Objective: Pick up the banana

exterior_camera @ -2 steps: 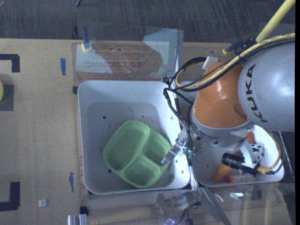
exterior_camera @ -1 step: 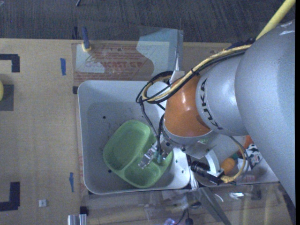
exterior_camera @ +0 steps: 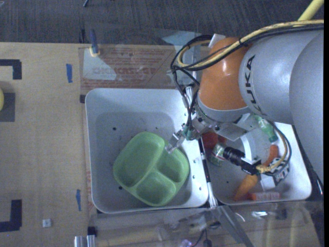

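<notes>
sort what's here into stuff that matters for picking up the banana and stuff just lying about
Job: hand, at the rim of the green plate; yellow thing cut off at left of bench, maybe the banana, cannot tell.
Lying about: green plate in the left bin; orange carrot-shaped thing and red block in the right bin.

Arm cut off at the three o'clock edge, hiding much of the right bin, where an orange object lies partly covered, identity unclear.
</notes>
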Robot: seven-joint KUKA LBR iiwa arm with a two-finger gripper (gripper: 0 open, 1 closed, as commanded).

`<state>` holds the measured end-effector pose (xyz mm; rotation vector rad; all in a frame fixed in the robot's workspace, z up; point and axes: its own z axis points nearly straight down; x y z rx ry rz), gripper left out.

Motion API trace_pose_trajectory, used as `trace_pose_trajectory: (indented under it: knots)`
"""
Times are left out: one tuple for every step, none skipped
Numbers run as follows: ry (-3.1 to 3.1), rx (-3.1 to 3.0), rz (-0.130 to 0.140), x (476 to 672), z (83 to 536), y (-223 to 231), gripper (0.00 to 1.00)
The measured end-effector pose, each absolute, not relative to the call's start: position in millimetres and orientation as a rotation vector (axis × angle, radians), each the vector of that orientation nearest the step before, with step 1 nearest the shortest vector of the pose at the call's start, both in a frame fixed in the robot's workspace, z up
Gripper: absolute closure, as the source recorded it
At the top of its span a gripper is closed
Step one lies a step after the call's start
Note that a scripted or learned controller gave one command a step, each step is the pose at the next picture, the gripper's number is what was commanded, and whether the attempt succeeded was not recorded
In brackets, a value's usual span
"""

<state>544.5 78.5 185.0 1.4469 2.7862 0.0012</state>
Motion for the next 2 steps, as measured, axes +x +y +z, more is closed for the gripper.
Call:
trace_pose_trajectory:
  knots:
    - [2.609, 1.709, 0.019, 534.8, 93.2, 128.5, 0.00]
    - [2.576, 1.706, 0.042, 544.6, 108.0, 123.1, 1.00]
